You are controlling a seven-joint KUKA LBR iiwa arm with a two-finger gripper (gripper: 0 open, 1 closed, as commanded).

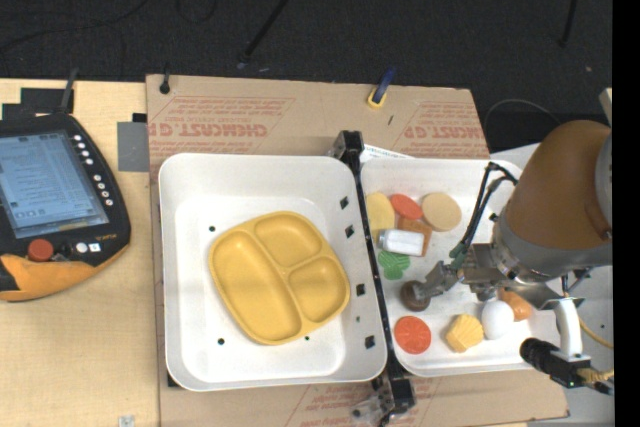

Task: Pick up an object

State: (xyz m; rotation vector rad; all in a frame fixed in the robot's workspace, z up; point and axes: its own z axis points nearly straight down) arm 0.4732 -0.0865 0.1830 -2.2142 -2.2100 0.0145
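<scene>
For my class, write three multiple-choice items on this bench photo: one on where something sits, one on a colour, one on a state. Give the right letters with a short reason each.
1. Where is the yellow divided tray?
A. In the left bin
B. In the right bin
C. On the cardboard outside both bins

2. What colour is the round flat piece at the near edge of the right bin?
A. Blue
B. Red
C. White

3. What state are the tray's compartments in?
A. Stacked with toy food
B. Covered by a cloth
C. Bare

Answers:
1 A, the tray lies alone in the left bin.
2 B, it is red, beside a yellow piece.
3 C, all three hollows show plain yellow.
</scene>
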